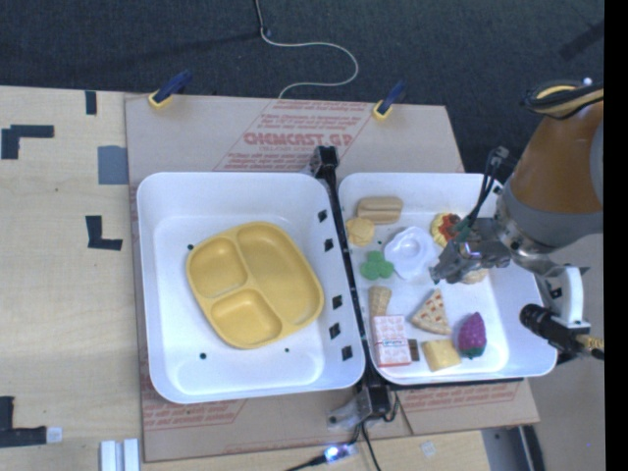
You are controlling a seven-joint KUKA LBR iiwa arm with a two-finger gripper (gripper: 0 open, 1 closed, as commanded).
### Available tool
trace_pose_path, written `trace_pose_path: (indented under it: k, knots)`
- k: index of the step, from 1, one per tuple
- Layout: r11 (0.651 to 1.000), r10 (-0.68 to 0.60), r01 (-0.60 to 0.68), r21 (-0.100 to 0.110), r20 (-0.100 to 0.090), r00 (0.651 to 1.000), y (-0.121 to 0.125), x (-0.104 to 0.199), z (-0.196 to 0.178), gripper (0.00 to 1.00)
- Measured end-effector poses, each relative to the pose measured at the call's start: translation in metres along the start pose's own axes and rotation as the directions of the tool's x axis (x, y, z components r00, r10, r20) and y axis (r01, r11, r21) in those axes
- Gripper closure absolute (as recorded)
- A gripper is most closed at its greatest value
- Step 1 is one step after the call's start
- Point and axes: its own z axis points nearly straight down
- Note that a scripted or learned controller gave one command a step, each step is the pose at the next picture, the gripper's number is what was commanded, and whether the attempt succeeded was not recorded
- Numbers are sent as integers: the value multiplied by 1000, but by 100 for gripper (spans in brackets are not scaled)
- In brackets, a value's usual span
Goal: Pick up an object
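Hovering: gripper (453, 266) low over the right bin (510, 361)
Grip: cannot tell
Nearest target: pizza slice (431, 314), just below the tool, long axis slanting toward it
Alternative: white cup (407, 250), just left of it

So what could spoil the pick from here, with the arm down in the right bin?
1. The toys in the right bin lie crowded: the pincer sits low among the white cup, the pizza slice and a red and yellow piece, so it may nudge a neighbour or close on two.
2. It is near the bin's far-right wall, which could block a finger.
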Motion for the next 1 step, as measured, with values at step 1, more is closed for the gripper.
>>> trace_pose_path:
  k: [1]
  knots:
    - [1000, 2, -2, 3, 0, 1000, -13, 43, 14, 100]
